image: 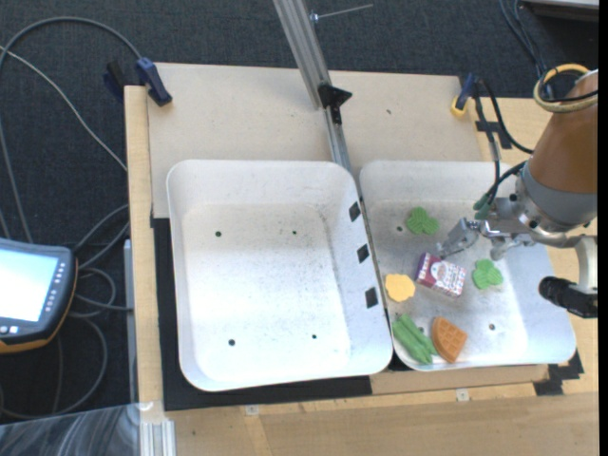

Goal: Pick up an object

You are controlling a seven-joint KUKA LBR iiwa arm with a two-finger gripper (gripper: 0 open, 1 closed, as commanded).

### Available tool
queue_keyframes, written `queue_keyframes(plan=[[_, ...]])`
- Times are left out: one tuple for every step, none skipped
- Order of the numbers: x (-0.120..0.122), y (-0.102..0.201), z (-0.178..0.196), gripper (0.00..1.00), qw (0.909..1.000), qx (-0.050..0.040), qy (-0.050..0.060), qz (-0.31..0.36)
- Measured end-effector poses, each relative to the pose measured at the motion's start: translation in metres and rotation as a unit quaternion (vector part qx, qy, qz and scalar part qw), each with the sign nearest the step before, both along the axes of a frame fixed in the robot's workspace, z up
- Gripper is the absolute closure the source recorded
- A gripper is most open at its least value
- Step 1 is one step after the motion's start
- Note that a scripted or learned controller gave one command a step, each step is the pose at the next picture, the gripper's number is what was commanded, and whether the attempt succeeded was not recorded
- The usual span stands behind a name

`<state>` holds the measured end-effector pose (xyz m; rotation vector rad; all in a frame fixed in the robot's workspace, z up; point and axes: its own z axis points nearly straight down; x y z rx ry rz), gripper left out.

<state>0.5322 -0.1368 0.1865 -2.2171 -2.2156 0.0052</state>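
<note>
Two shallow white bins sit side by side on the table (237, 112). The left bin (266, 274) and the right bin (513, 345) touch along a shared edge.

Object count in the right bin: six items.
- Two green leafy toy pieces: one (421, 221) toward the far side, one (487, 275) toward the arm side.
- One small purple-and-white carton (442, 275) lying tilted near the bin centre.
- One yellow toy piece (400, 288) just beside the carton, on its left.
- One long green toy vegetable (412, 336) against the near left rim.
- One orange waffle-textured toy piece (448, 339) just beside the green vegetable.

One grey arm with an orange band (568, 150) reaches in from the right. One end effector (478, 237) is present above the right bin.

Position relative to the end effector: the carton lies just below and to the left of the fingertips, near but apart from them. The arm-side green leafy piece lies just below the end effector. The far green leafy piece lies to its left.

End effector state: the two fingers stand spread, released, with nothing between them.

Markings: the carton carries a printed face, too small to read.

One handheld control pendant (28, 293) lies at the left edge, off the table.
</note>
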Motion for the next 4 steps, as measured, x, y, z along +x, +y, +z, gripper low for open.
queue_keyframes(plan=[[-0.008,0.005,-0.060,0.00,1.0000,0.0004,0.001,0.000],[-0.005,0.005,-0.045,1.00,1.0000,-0.0007,-0.005,0.001],[0.005,0.000,0.006,1.00,1.0000,-0.0021,-0.007,0.001],[0.010,-0.003,0.050,1.00,1.0000,-0.0020,-0.007,0.001]])
